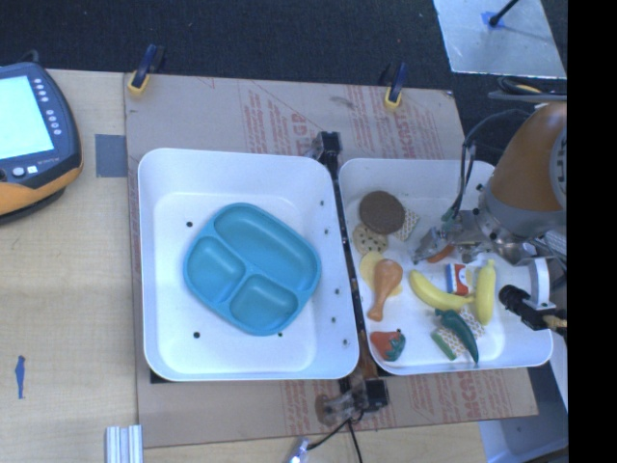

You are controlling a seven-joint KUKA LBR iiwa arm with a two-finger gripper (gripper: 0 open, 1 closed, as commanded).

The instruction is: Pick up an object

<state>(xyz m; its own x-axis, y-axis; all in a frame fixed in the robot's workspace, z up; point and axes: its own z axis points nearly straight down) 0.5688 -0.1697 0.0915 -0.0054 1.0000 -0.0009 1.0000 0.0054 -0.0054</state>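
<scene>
Two bins lay under me: the left bin held a blue divided plate, the right bin a crowd of toy food. My gripper hung at the heap's twelve o'clock; how it was set I could not tell. I judged the banana the likeliest pick, at the pile's centre: light, stiff, slick plastic, best pinched across its middle. At its nine o'clock lay a drumstick, at eleven a brown disc.
</scene>
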